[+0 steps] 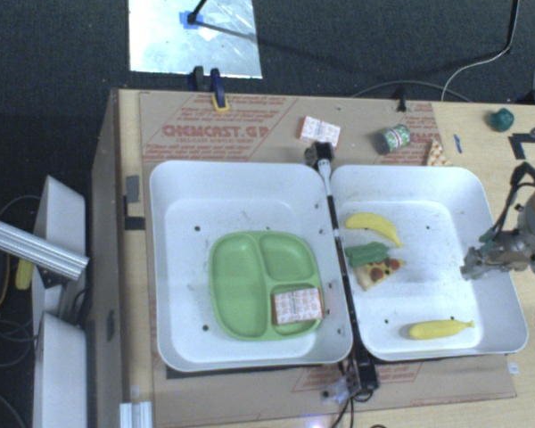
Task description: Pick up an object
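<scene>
While nothing is seen between its fingers, the grey two-finger gripper (475,262) is held at the right wall of the right-hand shallow white bin (428,184), about halfway along that wall; whether the fingers are spread or closed cannot be told from the camera view. The step in hand is judged to be the approach, with no object yet picked.

Candidate objects are found in the right bin. A curved yellow toy banana (374,227) is placed near the bin's left wall, towards the far edge. Just below it, a dark green toy vegetable (367,253) is laid touching a tan toy pizza slice (377,272). A second, straighter yellow banana-like piece (440,329) is set near the front edge, towards the right corner, and is judged the closest to the gripper. For the next move, the gripper would need to be brought leftward and down over one of these pieces and closed across its narrow width.

In the left-hand white bin (187,203), a pale green compartmented plastic plate (250,292) is seen, and a small patterned red-and-white packet (298,306) is held in its front right compartment.

On the brown board (160,150) under the bins, red lettering is printed; "CHEMCAST GP" can be read along the far edge. Print on the packet is too small to be made out.
</scene>
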Tool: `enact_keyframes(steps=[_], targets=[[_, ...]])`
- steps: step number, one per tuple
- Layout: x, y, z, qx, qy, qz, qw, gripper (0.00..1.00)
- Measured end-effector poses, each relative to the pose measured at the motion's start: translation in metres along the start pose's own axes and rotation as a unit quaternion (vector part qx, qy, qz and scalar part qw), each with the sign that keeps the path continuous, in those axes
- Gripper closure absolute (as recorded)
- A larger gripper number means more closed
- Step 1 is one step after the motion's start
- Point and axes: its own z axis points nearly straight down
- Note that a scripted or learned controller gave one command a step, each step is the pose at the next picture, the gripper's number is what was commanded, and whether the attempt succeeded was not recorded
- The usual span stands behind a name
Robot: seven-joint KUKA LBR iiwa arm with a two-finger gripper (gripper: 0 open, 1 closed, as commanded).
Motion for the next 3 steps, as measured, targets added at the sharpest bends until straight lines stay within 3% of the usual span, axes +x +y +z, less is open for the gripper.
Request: enact_keyframes(steps=[1, 2, 3], targets=[[0.001, 0.0, 0.0, 0.001, 0.001, 0.0, 1.0, 0.0], [0.072, 0.024, 0.082, 0.002, 0.002, -0.001, 1.0, 0.0], [0.087, 0.068, 0.097, -0.002, 0.0, -0.001, 1.0, 0.0]])
